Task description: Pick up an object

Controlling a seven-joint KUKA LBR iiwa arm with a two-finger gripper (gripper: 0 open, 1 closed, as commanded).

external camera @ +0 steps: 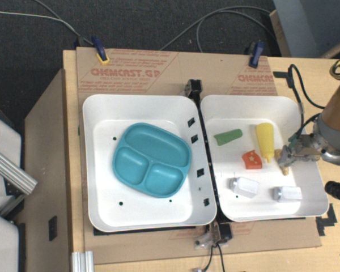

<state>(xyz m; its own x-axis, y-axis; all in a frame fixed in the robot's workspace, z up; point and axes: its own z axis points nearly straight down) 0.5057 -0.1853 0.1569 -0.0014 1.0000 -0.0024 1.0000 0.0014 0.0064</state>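
In the right bin (306, 208) lie several small objects. A green flat piece (228, 136) is near the back left and a yellow bottle-shaped piece (265, 140) lies beside it. A small red block (252, 160) sits below them. Two clear-grey pieces (243, 186) (287, 194) lie near the front. My gripper (285, 160) hangs over the right part of this bin, just right of the yellow piece and the red block, above the front right grey piece. Nothing shows in its grasp.
The left bin (96, 197) holds a teal divided plate (152, 159). A black divider (201, 146) with clips runs between the bins. Cables and two clamps (102, 52) (255, 54) lie along the back of the bench. The arm (334, 129) enters from the right.
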